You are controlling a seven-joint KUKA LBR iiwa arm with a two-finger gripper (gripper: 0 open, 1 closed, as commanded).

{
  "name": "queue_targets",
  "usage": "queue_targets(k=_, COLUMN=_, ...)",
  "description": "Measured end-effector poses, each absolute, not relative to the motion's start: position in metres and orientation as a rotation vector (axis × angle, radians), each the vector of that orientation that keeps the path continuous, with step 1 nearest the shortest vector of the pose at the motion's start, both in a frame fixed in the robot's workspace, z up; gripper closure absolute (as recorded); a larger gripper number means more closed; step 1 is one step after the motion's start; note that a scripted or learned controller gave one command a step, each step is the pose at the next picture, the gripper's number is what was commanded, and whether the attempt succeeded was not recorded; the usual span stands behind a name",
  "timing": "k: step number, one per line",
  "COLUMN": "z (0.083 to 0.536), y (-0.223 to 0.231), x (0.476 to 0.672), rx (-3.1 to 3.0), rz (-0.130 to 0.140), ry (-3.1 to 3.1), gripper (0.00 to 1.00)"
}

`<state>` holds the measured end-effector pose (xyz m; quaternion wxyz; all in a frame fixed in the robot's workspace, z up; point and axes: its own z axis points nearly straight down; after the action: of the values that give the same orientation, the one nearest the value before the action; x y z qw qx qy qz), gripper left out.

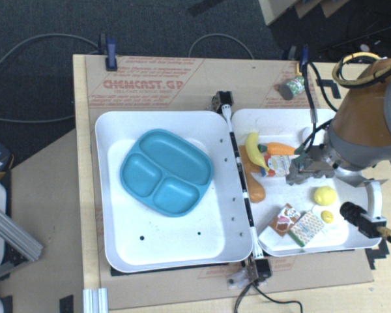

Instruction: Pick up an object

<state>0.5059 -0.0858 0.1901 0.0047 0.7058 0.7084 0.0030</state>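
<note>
My gripper hangs low over the middle of the right bin, reaching in from the right. Its tip sits right beside a small white and red packet. Just left of that lie a yellow banana and an orange carrot. A brown-orange oblong piece rests by the bin's left wall. A yellow lemon lies below the gripper. Nearer the front edge are a small brown box and a colourful flat packet.
The left bin holds a blue divided plate. A small grey-green object sits on the bench behind the right bin. Blue clamps stand at the bench's far edge. The arm's orange band looms over the right bin's right side.
</note>
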Motion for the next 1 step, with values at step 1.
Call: queue_targets(k=1, z=0.1845, y=-0.0865, x=0.5033, rx=2.221, rz=-0.001, ry=2.222, gripper=0.00)
